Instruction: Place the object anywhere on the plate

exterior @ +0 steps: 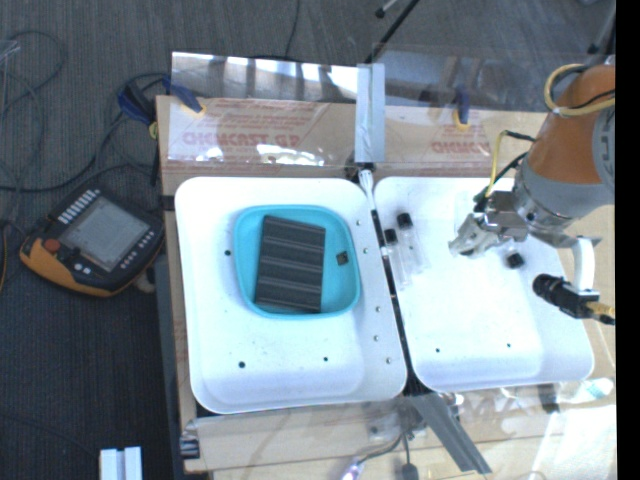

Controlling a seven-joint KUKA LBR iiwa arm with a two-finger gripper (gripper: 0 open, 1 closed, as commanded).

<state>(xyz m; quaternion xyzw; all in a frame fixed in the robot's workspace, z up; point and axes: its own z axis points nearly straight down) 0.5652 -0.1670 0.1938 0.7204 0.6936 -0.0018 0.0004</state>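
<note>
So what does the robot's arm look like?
The arm is chunky, rounded and grey, with an orange band near the top. At its end sits a pale silvery gripper of small metal parts. Thin black cables loop beside the wrist.

In the left bin (200,358) a plate (345,293) bears the object (290,263); the pincer (468,240) hangs over the right bin (480,358).
</note>
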